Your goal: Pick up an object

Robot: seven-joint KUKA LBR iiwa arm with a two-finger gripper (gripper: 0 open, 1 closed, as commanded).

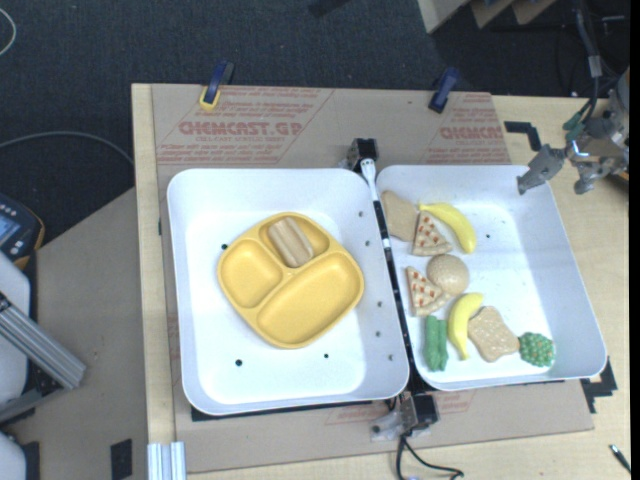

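The jaws (pixel 545 173) hang over the right bin's (pixel 570 268) two o'clock corner; whether they are open or closed cannot be told, and nothing shows between them. Toy food fills that bin's left half — a banana (pixel 452 225) and pizza slice (pixel 431 234) toward eleven o'clock, a bread slice (pixel 492 334) and broccoli (pixel 537 349) toward five. In the left bin (pixel 200 268) a yellow divided plate (pixel 290 280) carries a hot dog (pixel 292 242) in its twelve o'clock compartment
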